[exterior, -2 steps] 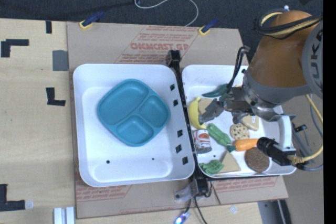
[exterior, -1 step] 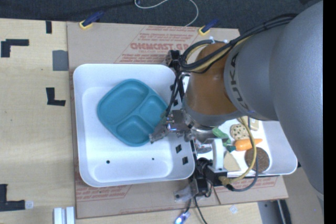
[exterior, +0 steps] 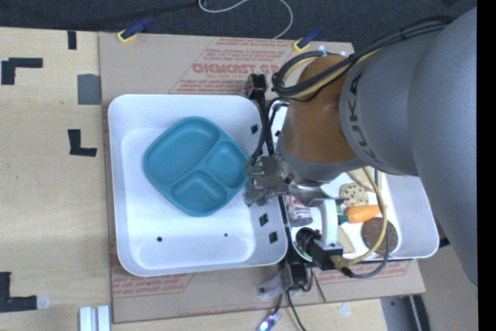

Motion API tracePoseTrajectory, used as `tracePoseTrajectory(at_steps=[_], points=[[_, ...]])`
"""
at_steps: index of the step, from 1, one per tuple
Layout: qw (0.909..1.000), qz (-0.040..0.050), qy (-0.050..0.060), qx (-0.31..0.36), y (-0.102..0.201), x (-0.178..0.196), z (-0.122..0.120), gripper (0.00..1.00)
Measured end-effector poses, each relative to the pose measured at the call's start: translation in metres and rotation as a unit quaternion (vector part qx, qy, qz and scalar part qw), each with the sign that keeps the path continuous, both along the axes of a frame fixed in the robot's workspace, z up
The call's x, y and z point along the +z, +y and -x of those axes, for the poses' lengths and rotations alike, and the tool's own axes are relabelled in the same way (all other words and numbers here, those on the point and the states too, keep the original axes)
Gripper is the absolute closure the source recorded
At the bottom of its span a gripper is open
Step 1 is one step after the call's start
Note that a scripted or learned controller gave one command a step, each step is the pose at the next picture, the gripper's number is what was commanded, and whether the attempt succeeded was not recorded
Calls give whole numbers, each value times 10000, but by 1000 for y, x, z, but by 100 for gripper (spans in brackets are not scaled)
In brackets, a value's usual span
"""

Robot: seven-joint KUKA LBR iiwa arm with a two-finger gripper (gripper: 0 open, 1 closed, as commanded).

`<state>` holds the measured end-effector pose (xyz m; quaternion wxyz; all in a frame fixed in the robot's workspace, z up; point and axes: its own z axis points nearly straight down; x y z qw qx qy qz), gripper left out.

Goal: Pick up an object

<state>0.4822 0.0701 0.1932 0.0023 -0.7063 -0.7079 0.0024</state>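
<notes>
Red print on the cardboard sheet (exterior: 225,66) under the bins reads roughly "CHEMCAST", upside down near the top centre; the smaller lines beside it are too blurred to read. White letters on the arm (exterior: 403,105) read "KU" along its grey shell, with the orange band below them.

The left bin (exterior: 128,190) holds 1 blue divided plate (exterior: 195,164) with 3 compartments, lying flat in the bin's upper half, its right edge close to the bin's right wall. The lower half of that bin is open white floor with 2 small dark specks. The right bin (exterior: 422,232) is mostly covered by the arm; in its lower part sit a spotted cookie-like item (exterior: 355,191), an orange piece (exterior: 363,213) and a brown round piece (exterior: 378,232), crowded together.

The gripper (exterior: 262,184) sits over the wall between the 2 bins, just right of the plate; whether it is clenched or released cannot be told.

The bench (exterior: 46,190) is pale wood with black marks; dark carpet lies along the top.
</notes>
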Motion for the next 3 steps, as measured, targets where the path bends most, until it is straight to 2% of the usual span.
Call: tracePoseTrajectory(at_steps=[1,2,3], points=[[10000,3,-79,12,17,4,-137,100],[9999,-27,-112,34,72,157,-136,100],[9999,-6,-115,-25,6,312,-107,100]])
